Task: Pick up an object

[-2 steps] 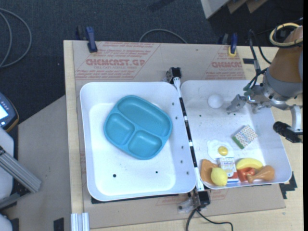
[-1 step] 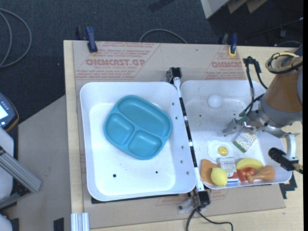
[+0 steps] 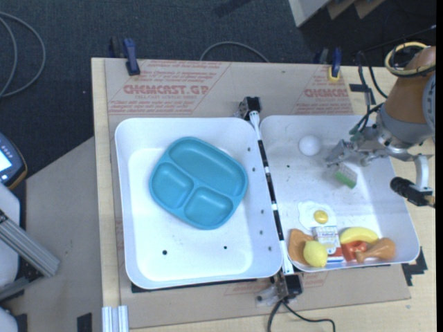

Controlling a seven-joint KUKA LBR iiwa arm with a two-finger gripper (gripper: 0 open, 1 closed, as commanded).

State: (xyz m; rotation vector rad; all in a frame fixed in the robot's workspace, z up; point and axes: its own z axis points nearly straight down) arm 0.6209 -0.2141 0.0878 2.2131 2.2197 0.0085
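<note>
My arm (image 3: 408, 95) is a smooth rounded casing, grey along the lower part with a wide orange band above the wrist. Yellow and dark cables loop near my upper end at the frame's edge, and a black cable runs along my side. Below the grey wrist sits a paler metal flange, and from it my gripper (image 3: 340, 159) extends as slim grey metal fingers with angular linkages. A black fitting with a rounded tip hangs off my wrist.
</note>
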